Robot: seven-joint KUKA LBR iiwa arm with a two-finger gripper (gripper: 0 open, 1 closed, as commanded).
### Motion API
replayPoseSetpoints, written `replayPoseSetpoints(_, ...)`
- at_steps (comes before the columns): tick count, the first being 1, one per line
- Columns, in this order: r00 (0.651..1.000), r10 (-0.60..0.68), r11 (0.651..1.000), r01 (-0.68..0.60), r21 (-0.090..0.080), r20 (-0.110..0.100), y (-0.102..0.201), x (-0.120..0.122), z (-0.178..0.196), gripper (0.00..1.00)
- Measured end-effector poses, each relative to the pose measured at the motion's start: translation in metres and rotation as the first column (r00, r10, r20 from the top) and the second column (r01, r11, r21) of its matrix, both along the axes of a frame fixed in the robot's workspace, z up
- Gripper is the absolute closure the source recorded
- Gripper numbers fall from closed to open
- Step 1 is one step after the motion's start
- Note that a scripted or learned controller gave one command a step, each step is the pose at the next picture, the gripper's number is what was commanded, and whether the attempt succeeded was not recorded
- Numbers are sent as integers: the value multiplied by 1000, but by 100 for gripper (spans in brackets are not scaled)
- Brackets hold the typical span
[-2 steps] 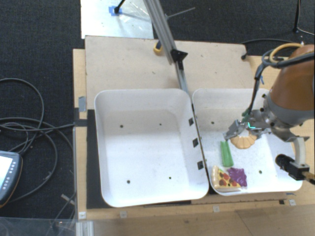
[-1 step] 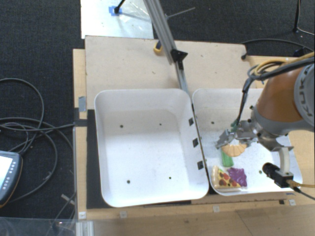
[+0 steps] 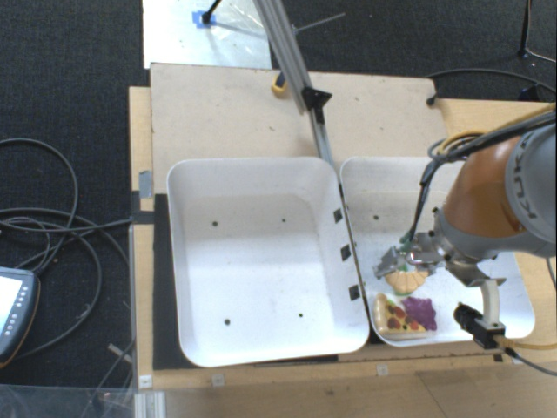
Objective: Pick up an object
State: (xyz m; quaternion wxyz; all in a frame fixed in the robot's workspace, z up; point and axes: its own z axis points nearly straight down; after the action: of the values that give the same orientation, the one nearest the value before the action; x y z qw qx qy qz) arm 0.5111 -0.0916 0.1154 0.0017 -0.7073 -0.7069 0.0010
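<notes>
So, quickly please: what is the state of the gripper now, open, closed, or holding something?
Gripper: cannot be told; it sits low in the right bin, just above a tan object.

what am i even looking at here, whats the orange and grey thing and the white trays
The picture is taken by a camera fixed above a workbench, looking down at a slant. The orange and grey thing is a robot arm reaching in from the right. At its end is a metal hand with two fingers, meant to pick things up. The two white trays are shallow bins side by side. In the right bin, near its front edge, lie a few toy foods: a tan one just under the hand, a purple one and a yellow one with red spots. Whether the hand grips anything is unclear.
</notes>
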Motion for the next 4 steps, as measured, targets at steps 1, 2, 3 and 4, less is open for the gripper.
replayPoseSetpoints(1, 1000, 1, 1000, -1, 0, 2, 0, 0, -26, 0)
replayPoseSetpoints(2, 1000, 0, 1000, 0, -1, 6, 0, 1, -14, 100)
replayPoseSetpoints(3, 1000, 4, 1000, -4, -2, 9, -1, 3, 29, 100)
replayPoseSetpoints(4, 1000, 6, 1000, -6, -2, 12, -2, 13, 89, 100)
